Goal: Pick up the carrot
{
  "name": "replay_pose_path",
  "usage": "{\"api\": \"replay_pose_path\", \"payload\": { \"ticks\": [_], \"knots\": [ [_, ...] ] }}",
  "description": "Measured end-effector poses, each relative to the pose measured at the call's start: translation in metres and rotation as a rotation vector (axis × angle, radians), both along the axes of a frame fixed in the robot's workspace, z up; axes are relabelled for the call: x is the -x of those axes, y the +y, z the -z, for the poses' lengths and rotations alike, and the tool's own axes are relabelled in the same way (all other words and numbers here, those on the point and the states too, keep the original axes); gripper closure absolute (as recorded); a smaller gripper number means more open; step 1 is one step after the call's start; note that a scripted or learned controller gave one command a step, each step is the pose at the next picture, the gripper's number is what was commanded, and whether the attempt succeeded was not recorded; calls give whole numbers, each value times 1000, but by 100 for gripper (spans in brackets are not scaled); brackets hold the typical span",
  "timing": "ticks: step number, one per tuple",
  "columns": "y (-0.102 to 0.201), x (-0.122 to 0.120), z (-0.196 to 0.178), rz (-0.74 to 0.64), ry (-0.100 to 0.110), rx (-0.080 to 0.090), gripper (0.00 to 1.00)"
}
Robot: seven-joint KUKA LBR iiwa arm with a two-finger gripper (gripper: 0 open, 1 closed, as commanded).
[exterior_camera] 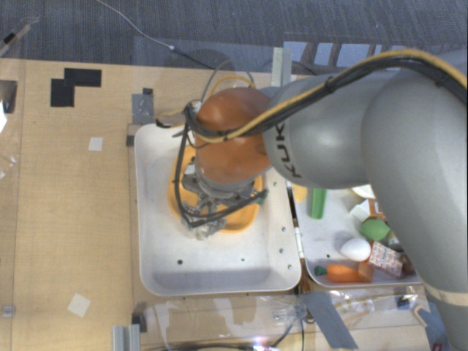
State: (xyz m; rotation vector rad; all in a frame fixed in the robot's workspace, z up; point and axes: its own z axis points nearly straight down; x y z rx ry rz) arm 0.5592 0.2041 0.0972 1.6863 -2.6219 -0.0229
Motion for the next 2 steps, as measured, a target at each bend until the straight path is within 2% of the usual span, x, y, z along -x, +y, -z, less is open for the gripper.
{"api": "replay_pose_path", "payload": {
  "ticks": [1,2],
  "knots": [
    [13,50,-102,281,-39,-6,100],
    [15,52,-181,-257,-41,-10,100]
  ]
}}
